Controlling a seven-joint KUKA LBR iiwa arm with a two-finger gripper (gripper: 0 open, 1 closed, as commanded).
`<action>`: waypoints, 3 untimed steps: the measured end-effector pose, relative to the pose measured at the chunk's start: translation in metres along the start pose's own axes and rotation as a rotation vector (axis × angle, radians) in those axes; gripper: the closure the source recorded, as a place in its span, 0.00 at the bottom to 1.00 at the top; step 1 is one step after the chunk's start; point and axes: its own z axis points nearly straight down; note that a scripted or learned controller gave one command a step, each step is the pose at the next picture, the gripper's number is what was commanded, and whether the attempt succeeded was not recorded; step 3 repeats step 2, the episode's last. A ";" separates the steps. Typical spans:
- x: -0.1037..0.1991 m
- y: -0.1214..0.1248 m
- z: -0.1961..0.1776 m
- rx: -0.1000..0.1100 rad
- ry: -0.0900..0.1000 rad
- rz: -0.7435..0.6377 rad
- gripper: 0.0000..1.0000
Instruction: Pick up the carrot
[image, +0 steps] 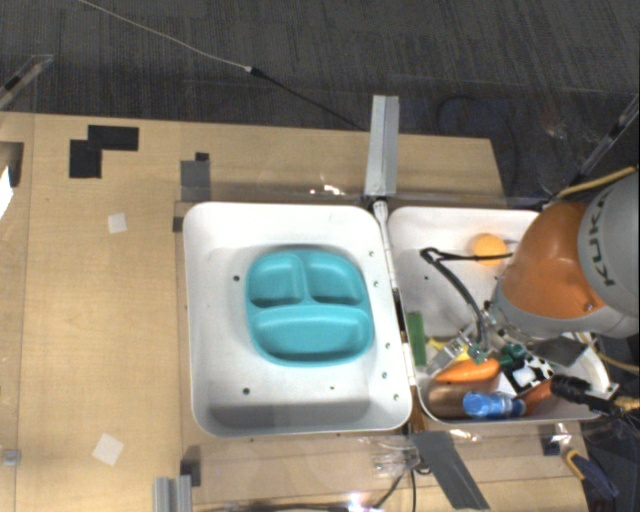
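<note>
We saw the carrot lying in the right bin, near its front wall, just behind a blue object. The gripper hung just above the carrot; we could not tell how it stood. The left bin held a teal tray.

My arm is a grey, rounded KUKA body with a glossy orange band above the wrist, dark lettering on its grey shell, and black cables looping off it.
</note>
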 end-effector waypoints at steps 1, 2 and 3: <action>-0.002 0.004 -0.013 -0.009 -0.007 -0.007 1.00; -0.001 0.004 -0.013 -0.008 -0.007 -0.008 0.00; -0.001 0.004 -0.013 -0.008 -0.007 -0.008 0.00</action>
